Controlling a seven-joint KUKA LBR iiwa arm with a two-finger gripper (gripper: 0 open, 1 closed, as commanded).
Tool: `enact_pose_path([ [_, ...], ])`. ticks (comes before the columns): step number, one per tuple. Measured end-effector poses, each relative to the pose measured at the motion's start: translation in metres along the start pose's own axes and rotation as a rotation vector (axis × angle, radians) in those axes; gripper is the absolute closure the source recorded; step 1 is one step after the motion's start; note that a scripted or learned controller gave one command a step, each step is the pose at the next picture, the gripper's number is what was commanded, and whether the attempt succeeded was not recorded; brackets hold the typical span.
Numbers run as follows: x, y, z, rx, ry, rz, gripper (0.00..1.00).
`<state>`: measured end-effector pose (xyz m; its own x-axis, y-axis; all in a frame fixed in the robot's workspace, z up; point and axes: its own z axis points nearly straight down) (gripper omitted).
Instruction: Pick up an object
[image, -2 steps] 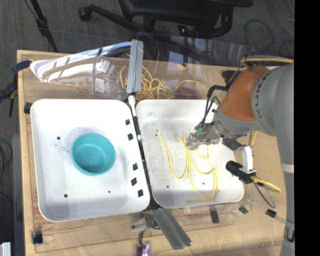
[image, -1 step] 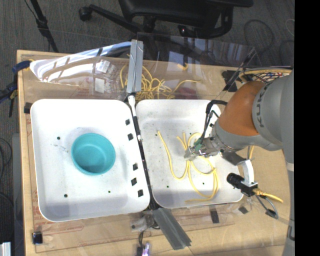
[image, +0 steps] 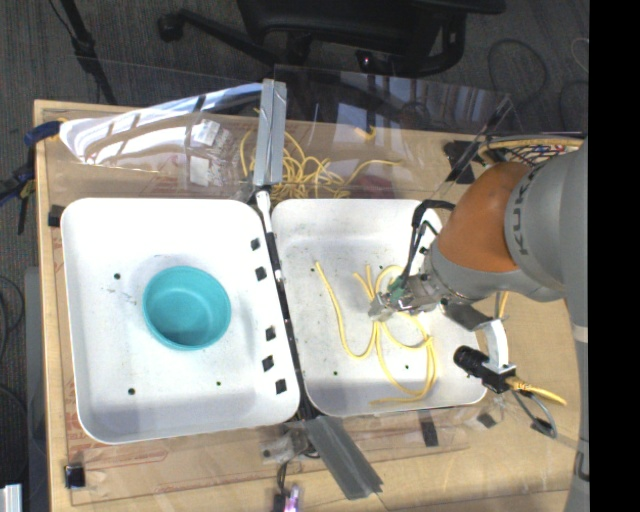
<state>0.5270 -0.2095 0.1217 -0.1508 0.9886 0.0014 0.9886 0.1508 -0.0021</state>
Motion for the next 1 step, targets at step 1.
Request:
enact_pose_path([
  [1,0.0041,-0.0249,0.0297,0.000,0.001,-0.105,0.00],
])
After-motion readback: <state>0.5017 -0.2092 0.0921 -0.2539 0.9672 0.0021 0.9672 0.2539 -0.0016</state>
